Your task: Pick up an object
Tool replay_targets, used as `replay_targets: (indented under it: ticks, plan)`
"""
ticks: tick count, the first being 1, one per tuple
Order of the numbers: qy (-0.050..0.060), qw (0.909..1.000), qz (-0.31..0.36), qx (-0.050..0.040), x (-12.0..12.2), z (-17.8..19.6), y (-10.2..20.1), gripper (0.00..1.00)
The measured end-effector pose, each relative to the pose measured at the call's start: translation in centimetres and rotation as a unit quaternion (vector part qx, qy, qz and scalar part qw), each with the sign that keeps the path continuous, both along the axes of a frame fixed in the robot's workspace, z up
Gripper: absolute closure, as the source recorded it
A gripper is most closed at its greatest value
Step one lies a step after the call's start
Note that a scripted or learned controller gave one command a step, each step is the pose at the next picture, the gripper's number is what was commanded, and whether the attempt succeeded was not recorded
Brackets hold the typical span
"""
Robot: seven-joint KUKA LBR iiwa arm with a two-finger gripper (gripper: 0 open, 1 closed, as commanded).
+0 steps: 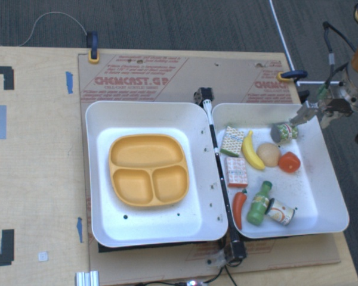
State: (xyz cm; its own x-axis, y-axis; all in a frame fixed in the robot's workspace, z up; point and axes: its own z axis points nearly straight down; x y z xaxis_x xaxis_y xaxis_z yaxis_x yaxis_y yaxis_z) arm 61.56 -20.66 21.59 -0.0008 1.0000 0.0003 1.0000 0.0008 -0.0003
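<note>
My gripper [316, 115] hangs over the far right corner of the right bin [325, 177], open, with nothing between its fingers. Just beneath its left finger [302, 114] lies a small grey-green can [284, 131]. Nearer the bin's middle are a yellow banana [249, 149], a beige round fruit [268, 154] and a red tomato [290, 162]. A green-and-white carton [232, 140] and a red-and-white packet [237, 171] lie along the left wall. At the front are a green bottle [259, 203], a red chili [239, 210] and a white labelled cup [281, 213] on its side.
The left bin [101, 159] holds a yellow divided plate [148, 169]. Both bins rest on a cardboard sheet [137, 76] held by clamps [93, 46] at the back. A black divider clip [203, 95] sits between the bins.
</note>
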Motion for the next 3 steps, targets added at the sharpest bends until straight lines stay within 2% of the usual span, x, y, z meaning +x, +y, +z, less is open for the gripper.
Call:
replay_targets:
  ticks: [1,2,3]
  plan:
    - [-0.001,1.0000,0.000,-0.0006,-2.5,-12.1,4.2,0.00]
    - [-0.007,1.0000,-0.001,-0.0027,-8.8,-12.6,6.8,0.00]
    - [-0.011,0.9999,-0.002,-0.0077,-8.7,-11.5,6.4,1.00]
